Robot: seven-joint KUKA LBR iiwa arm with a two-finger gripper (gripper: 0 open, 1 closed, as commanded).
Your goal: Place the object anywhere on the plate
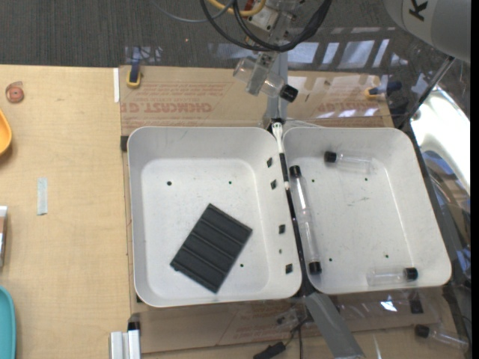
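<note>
black ribbed slab [212, 246] lies tilted in left bin [150, 200], possibly the plate

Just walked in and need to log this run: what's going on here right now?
A grey robot arm hangs above the far edge of two white bins, its pincer near the seam between them and not touching anything. The left bin holds a dark ribbed plate, lying flat and askew. The right bin holds clear tubes with black caps: one near the far wall, one along the left wall, one at the near right corner. Nothing is on the plate yet.
</note>
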